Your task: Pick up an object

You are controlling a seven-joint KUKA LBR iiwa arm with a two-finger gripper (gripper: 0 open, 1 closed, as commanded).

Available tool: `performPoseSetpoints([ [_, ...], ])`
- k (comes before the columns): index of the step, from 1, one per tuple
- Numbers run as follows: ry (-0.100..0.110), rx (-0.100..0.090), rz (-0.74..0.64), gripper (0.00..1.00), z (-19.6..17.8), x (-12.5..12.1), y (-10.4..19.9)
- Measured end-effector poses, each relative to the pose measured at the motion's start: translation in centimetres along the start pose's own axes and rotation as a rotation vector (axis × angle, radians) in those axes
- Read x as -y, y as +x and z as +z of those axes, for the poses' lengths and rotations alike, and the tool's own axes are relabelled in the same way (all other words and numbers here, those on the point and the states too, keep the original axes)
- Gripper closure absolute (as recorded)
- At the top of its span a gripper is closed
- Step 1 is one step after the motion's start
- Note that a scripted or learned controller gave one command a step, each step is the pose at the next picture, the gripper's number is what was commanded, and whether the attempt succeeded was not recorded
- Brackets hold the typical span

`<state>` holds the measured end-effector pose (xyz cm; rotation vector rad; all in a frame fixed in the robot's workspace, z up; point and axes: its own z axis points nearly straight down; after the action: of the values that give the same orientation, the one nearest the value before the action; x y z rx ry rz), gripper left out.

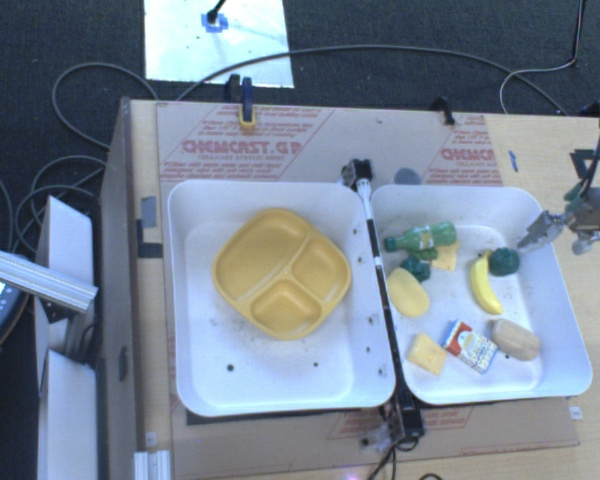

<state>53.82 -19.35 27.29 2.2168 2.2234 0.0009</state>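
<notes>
Looking down on the surface (230,133), you have two white bins side by side. The left bin (200,368) holds a yellow divided plate (282,271) and nothing you need to chase. The right bin (555,358) carries the pickable things: a green bottle (421,238) lying on its side near the far wall, a small dark green piece (415,266) just below it, a yellow lemon-shaped piece (408,293), a banana (483,285), a dark green round piece (503,261) just beside the banana's far end, a cheese wedge (426,353), a small red and white carton (471,347) and a tan potato-like lump (515,340) touching the carton.

Your claw (550,228) sits at the right bin's far right rim, above the wall, carrying nothing; whether its tips are apart or together you cannot tell, as they are too small and blurred.

The nearest candidates are the dark green round piece and the banana. The banana looks the safer choice: it lies apart from most neighbours and is narrow across. Line the claw across its short width, come straight down over its middle, and keep clear of the round piece so you do not nudge it or the bin wall.
</notes>
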Motion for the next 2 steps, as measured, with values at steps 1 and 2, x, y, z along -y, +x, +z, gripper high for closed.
performPoseSetpoints([
  [1, 0.002, -0.001, -0.001, 0.00, 12.5, -6.0, 1.1],
  [2, 0.001, -0.001, 0.001, 0.00, 18.9, -2.4, 2.1],
])
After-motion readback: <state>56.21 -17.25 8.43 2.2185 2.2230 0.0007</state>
